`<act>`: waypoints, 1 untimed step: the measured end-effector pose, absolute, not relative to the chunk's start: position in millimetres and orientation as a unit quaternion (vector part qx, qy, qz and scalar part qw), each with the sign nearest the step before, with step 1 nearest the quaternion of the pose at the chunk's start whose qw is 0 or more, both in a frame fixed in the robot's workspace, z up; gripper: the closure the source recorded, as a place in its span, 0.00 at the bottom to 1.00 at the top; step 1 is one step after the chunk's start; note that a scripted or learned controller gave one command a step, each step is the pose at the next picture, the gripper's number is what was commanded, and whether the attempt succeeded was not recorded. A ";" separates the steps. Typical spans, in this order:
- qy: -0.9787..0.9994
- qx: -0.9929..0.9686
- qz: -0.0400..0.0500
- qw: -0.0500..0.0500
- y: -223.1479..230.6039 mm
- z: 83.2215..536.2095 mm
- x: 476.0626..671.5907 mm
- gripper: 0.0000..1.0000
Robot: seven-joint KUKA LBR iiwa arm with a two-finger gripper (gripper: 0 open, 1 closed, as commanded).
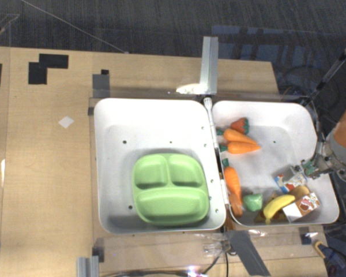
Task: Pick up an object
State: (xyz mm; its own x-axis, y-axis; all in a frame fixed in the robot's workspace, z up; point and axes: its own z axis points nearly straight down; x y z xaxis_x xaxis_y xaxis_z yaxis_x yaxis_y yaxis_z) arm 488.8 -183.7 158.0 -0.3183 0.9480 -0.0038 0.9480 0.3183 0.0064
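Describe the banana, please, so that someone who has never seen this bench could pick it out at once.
Start at the right-hand white bin, the one crowded with toy food, and look to its near edge. The banana lies there, between a small green piece on its left and a brown-and-white carton on its right. It is the only yellow, curved thing among orange carrots and boxes.

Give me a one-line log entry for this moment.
gripper: right edge of right bin, above small carton | no visible grasp | left bin: green tray | right bin: carrots, banana
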 end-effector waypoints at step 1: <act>0.793 0.610 0.001 0.002 -141.6 115.2 488.3 0.00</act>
State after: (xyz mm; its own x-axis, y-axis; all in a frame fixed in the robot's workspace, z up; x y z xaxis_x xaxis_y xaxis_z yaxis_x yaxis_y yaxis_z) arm 488.3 -141.6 115.2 -0.2566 0.9665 -0.0012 0.9665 0.2566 0.0038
